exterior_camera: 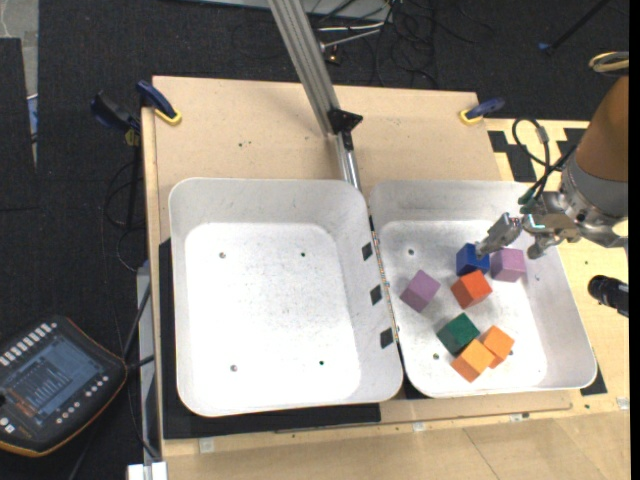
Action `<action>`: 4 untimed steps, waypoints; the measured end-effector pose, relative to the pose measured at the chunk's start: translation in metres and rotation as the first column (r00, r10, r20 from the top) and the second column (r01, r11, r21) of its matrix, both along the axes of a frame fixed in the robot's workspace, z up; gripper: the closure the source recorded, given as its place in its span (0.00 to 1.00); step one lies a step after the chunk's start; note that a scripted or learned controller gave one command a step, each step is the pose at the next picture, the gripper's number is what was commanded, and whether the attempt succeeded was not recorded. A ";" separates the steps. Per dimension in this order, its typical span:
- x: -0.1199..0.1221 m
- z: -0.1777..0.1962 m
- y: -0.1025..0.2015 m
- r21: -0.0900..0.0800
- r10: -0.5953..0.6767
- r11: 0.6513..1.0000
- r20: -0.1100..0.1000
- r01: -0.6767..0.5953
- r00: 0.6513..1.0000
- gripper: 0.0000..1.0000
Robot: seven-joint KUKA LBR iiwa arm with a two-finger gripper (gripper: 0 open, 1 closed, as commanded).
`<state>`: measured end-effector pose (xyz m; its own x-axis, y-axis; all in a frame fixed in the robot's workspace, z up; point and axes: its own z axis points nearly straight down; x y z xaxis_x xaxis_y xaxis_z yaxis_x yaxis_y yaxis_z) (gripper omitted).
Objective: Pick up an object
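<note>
Right-hand white bin [560,373] on the desk [260,133]: seven small coloured blocks, namely a blue cube [470,260] touching a purple cube [509,265] at the upper right, an orange-red cube [472,289] just below them, a second purple cube [420,290] apart to the left, and a dark green cube [459,332] beside two touching orange cubes [484,352] near the front wall. Pincer [515,236]: poised over the blue and purple pair, fingers spread apart, clamped on nothing. Left-hand white bin [190,298]: speckled floor.
</note>
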<state>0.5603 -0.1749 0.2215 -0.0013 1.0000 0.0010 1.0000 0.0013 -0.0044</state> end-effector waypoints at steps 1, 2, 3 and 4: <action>0.001 0.003 0.000 -0.001 0.000 1.000 0.004 0.000 1.000 0.00; 0.002 -0.041 0.000 -0.001 -0.002 1.000 0.000 0.002 1.000 0.00; 0.005 -0.104 0.001 0.000 -0.002 1.000 -0.002 0.002 1.000 0.00; 0.004 -0.128 0.002 -0.001 -0.001 1.000 0.003 0.001 1.000 0.00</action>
